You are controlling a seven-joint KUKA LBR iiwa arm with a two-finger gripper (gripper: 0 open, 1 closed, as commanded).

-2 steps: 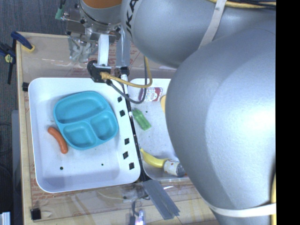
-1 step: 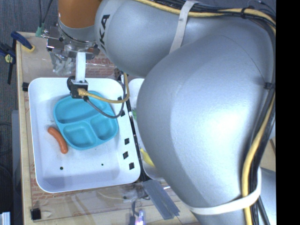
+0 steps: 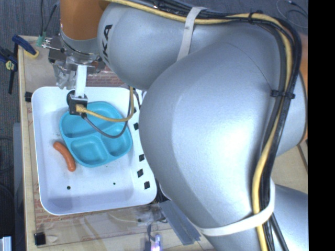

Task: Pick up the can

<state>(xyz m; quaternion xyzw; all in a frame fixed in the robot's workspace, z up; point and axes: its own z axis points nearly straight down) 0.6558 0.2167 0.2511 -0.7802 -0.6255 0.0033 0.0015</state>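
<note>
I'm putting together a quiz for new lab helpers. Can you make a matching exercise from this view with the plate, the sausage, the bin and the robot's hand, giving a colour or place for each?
Things:
1. divided plate
2. sausage
3. bin
4. hand

Colour or place:
A. white
B. above the bin's far rim
C. blue
D. orange, lying by the plate's left side

Pairs: 1-C; 2-D; 3-A; 4-B
</note>
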